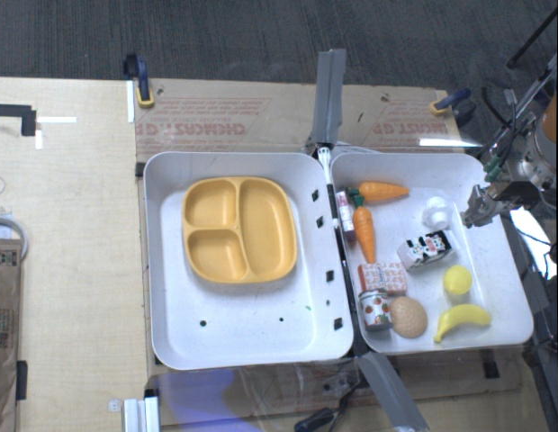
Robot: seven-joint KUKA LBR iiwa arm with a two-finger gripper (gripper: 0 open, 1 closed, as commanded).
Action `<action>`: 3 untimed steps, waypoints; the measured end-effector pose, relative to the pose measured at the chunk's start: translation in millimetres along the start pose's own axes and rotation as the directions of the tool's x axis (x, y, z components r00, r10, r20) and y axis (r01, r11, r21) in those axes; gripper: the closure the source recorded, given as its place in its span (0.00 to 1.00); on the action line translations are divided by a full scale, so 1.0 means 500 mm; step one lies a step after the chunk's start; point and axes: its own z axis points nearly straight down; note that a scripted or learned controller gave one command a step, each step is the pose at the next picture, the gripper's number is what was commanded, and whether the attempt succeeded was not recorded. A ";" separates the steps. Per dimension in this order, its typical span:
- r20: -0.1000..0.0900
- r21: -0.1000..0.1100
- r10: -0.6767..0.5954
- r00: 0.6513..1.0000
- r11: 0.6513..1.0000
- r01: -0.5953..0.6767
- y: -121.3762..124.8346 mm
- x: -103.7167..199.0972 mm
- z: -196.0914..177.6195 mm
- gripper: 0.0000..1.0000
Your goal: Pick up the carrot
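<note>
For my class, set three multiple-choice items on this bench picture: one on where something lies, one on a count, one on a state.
1. Where does the yellow three-compartment plastic plate lie?
A. in the left white bin
B. in the right white bin
C. on the wooden bench

2. How many orange toy carrots lie in the right white bin?
A. one
B. two
C. three

3. What is the state of the arm's claw?
A. it has lifted a carrot out of the bin
B. it presses on the yellow plate
C. it is at the right bin's right edge, apart from both carrots

Answers:
1 A, the plate sits in the middle of the left white bin.
2 B, one orange toy carrot lies level near the top and another orange toy carrot runs downward below it.
3 C, both carrots rest on the bin floor, well left of the claw.
</note>
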 end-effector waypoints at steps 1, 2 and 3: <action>-0.001 -0.005 -0.179 0.984 0.984 0.179 -0.016 -0.070 0.136 1.00; 0.000 -0.005 -0.179 0.984 0.984 0.179 -0.016 -0.070 0.135 0.00; 0.002 -0.007 -0.303 0.953 0.953 0.303 0.153 0.101 0.086 0.00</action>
